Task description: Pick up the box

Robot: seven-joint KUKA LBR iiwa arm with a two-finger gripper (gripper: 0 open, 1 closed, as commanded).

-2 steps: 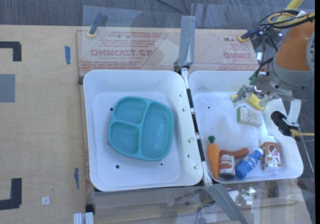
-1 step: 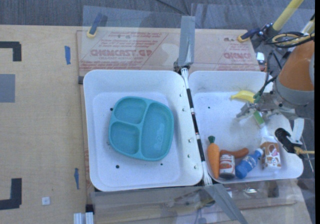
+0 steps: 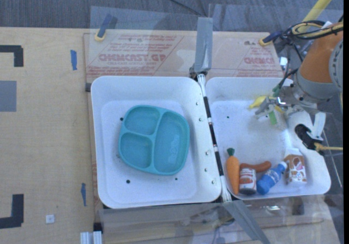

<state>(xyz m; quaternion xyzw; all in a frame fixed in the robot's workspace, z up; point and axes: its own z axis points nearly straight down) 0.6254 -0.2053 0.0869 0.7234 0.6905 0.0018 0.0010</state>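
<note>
Nearest the lens, beyond the pincer (image 3: 271, 109) toward the right bin's (image 3: 245, 128) front wall: carrot (image 3: 233, 174), can (image 3: 247, 180), blue bottle (image 3: 271, 178), box (image 3: 295, 169). Lies well apart from the pincer, frontward and a little to the arm's side, long axis pointing roughly back at it, bottle just beside. Cannot tell whether clenched or released. Likely calls for a descent frontward.

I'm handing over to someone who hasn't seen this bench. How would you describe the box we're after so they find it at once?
Look at the right bin, the one without the teal divided plate. Along its near edge lies a row of small items; the box is the rightmost, just past the blue bottle. It is the only flat-sided carton there, white and brown, unlike the rounded carrot, can and sausage.
</note>
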